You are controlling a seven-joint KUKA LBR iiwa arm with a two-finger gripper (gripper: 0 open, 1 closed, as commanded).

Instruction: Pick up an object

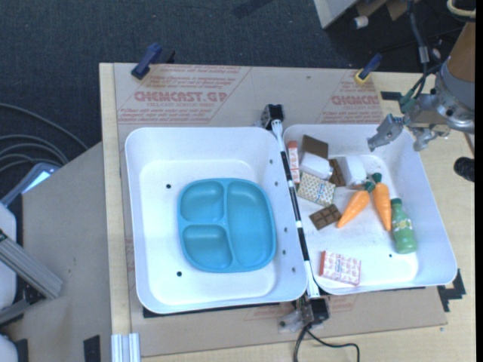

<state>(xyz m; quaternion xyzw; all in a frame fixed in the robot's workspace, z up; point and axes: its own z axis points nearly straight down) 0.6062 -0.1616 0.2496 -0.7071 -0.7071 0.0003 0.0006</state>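
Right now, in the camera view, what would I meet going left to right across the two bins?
Blue divided plate → chocolate bar piece → two carrots → green bottle. The gripper hangs over the right bin's far corner.

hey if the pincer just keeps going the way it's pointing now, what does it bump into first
The pincer points down and leftward over the right bin. Going straight on, it would probably meet the bin's bare white floor near the back, just short of the pile with the brown chocolate bar. Depth is hard to judge from this slanted view.
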